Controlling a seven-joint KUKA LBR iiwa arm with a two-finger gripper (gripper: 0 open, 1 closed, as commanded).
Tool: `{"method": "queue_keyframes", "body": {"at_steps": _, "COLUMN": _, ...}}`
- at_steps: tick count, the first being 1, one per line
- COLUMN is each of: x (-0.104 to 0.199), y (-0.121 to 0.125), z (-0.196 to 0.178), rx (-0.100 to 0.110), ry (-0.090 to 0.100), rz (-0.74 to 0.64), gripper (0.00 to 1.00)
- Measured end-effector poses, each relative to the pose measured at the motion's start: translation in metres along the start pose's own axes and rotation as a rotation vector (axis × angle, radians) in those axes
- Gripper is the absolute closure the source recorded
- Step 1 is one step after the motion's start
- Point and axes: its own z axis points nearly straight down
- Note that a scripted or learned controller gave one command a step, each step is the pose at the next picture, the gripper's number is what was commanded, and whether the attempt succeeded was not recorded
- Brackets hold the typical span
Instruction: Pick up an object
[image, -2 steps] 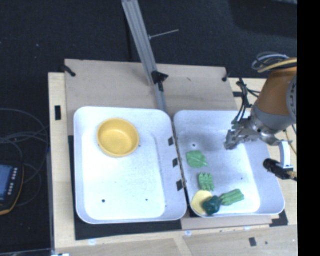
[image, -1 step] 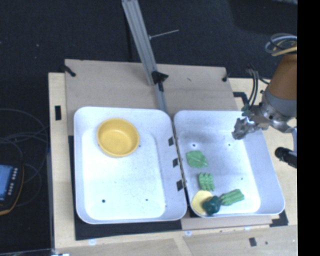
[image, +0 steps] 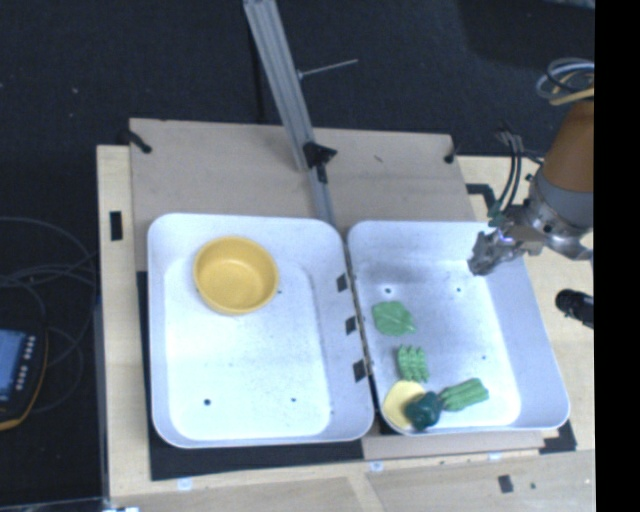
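The right bin (image: 500, 290) holds a pale green leaf-shaped piece (image: 393, 318), a small green ridged piece (image: 412, 361), a green oblong toy (image: 463, 394), a dark teal ball (image: 425, 410) and a small yellow dish (image: 402, 402) in its near corner. A yellow bowl (image: 236, 274) stands upright in the left bin (image: 240, 390). My gripper (image: 484, 255) hangs over the far right corner of the right bin, well away from the green pieces, and I see nothing in it.
A grey metal post (image: 290, 95) slants up from the far edge between the bins. Cables (image: 512, 160) trail by the arm at the right. A handheld pendant (image: 20, 370) lies off the bench at the left.
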Motion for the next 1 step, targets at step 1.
{"method": "queue_keyframes", "body": {"at_steps": 1, "x": 0.0503, "y": -0.0114, "z": -0.0109, "rx": 0.0, "ry": 0.001, "rz": -0.003, "gripper": 1.0}}
